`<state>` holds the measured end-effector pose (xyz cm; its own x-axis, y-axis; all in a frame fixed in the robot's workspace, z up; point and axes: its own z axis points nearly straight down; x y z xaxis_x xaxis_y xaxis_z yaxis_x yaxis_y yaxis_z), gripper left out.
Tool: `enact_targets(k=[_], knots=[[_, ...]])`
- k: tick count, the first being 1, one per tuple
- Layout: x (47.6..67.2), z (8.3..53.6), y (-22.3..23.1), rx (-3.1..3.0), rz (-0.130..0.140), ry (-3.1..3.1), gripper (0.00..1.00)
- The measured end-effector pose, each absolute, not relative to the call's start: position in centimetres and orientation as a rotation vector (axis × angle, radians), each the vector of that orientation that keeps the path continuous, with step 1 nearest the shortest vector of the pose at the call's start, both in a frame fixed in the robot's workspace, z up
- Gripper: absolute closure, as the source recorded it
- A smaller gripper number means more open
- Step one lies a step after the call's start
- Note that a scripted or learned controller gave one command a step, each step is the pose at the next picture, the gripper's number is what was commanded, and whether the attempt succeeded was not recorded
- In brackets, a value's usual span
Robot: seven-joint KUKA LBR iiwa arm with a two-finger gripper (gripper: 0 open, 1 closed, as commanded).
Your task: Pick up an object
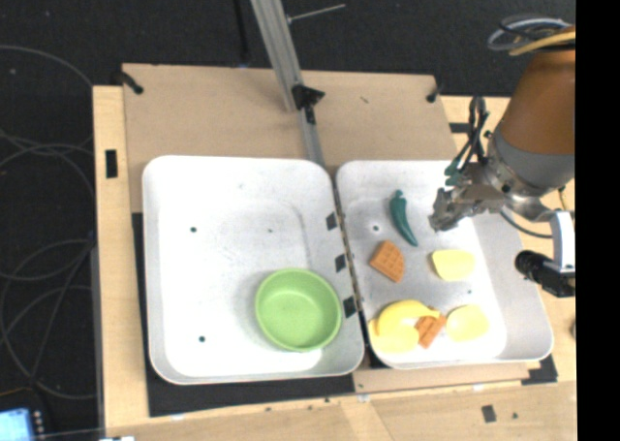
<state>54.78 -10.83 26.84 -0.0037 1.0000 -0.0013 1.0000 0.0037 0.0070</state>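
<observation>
The gripper [444, 216] hovers near the pepper [401, 217], approaching. I cannot tell its opening. Next, it must descend.

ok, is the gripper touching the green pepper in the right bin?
Apart. The camera view shows bare white bin floor between the gripper and the green pepper.

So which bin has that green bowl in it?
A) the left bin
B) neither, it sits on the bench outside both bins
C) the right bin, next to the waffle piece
A: the green bowl sits in the lower right part of the left bin, apart from the toy food lying in the right bin.
</observation>
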Motion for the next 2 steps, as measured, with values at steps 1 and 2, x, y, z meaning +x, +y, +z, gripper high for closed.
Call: enact_targets(k=[1,2], knots=[[57.0,27.3,-6.2,2.212,0.005,2.229,1.00],[59.0,27.1,-2.4,2.215,0.002,2.226,1.00]])
